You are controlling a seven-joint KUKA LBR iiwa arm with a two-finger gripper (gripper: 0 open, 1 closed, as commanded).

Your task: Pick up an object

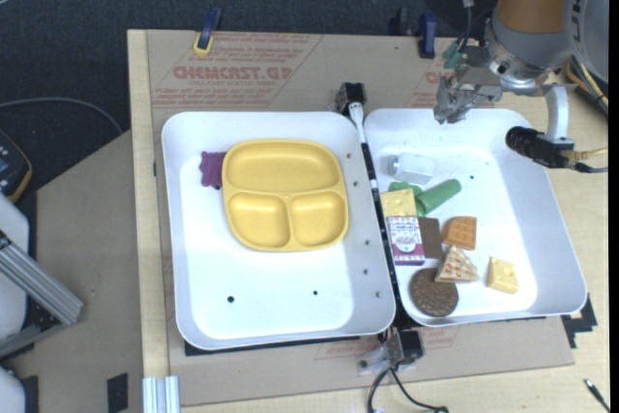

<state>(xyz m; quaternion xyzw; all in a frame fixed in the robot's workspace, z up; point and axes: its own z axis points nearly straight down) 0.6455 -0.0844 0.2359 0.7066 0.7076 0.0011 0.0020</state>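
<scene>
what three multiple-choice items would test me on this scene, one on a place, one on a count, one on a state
1. Where is the yellow divided tray?
A. left bin
B. right bin
C. on the cardboard

2. How many compartments does it have?
A. two
B. three
C. five

3. Where is the gripper?
A. above the right bin's far edge, apart from the toy food
B. pressed on the round brown cookie
C. over the left bin

Answers: 1 A, the tray lies in the left bin. 2 B, one long section and two small ones. 3 A, it sits at the far rim.
</scene>
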